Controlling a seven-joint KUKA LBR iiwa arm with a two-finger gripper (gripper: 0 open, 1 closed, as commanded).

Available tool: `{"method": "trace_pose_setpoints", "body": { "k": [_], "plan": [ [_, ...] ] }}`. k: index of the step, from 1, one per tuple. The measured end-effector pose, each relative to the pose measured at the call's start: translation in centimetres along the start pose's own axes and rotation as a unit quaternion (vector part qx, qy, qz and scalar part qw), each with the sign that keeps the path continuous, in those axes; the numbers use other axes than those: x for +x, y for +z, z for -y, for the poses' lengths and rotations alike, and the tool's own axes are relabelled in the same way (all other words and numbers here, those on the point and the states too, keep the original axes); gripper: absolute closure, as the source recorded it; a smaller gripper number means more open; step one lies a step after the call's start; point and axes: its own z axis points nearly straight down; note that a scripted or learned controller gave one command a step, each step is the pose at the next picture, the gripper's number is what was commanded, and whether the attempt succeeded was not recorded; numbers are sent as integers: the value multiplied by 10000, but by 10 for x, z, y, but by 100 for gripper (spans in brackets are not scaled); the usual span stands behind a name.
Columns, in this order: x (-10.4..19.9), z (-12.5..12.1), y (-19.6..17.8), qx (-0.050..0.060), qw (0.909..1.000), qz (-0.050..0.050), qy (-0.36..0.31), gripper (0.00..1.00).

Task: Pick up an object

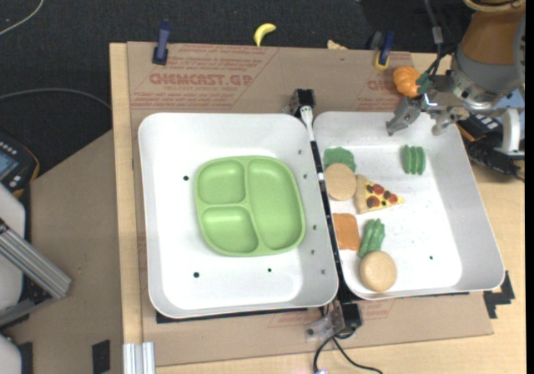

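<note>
White plastic bins are sitting side by side on a cardboard sheet covering the worktop (125,197), clamped at the top edge, probably to keep the sheet from sliding. The left bin (167,138) is holding a green divided plate (249,204) at its centre, lying flat and apart from the walls.

The right bin (467,239) is carrying the toy food that the task could draw on, bunched along its left side: a green leafy piece (339,156) touching a round tan biscuit (340,182), a pizza slice (377,195) just beside that, an orange slab (345,231) against the left wall, a green pod (372,236) leaning on it, and a tan bun (378,270) lowest in the frame. A green pickle (413,159) is lying alone, near the upper middle of this bin.

The arm is reaching in from the upper right, and the gripper (422,116) is hanging above the bin's upper edge. Its fingers (403,117) are standing spread wide with nothing between them, which suits an approach, not a carry. The pickle is lying just below them in the frame and looks the likeliest target, being isolated and easy to straddle. An orange ball (405,80) and a yellow banana (264,32) are resting outside the bins, at the top of the frame.
</note>
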Motion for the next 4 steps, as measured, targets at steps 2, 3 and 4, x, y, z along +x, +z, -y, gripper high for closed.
{"method": "trace_pose_setpoints", "body": {
  "k": [2, 3, 4],
  "plan": [
    [61, 142, 106, 26, 10000, -9, 11, 0],
    [60, 137, 95, -30, 10000, 7, 8, 100],
    [152, 109, 0, -62, 10000, -12, -55, 100]
  ]
}}
